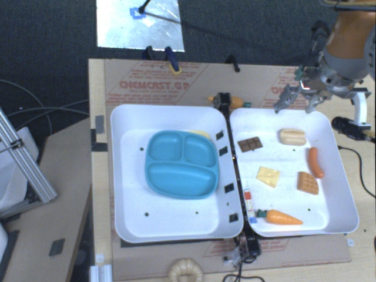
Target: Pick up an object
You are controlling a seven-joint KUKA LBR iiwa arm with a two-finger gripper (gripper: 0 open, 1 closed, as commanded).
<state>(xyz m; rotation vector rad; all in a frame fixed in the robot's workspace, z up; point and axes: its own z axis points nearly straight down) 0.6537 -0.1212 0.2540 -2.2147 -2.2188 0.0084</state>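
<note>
Two shallow white bins side by side across the middle of the frame: left bin (126,175), right bin (338,178). One grey arm with an orange band (348,31) at the upper right corner, above the right bin's far rim. One blue divided tray (181,163) in the left bin, three compartments, with a sliver of something pale yellow (201,134) peeking out at its upper right edge. Gripper (298,100) just over the upper edge of the right bin, fingers spread apart, nothing between them. Six small food items in the right bin: one carrot (283,218) at lower centre, one sausage (316,162) at right, one bread roll (292,136) near the top, closest to the gripper, one waffle (307,183) below the sausage, one cheese wedge (268,175) in the middle, one chocolate bar (249,144) at upper left.
</note>
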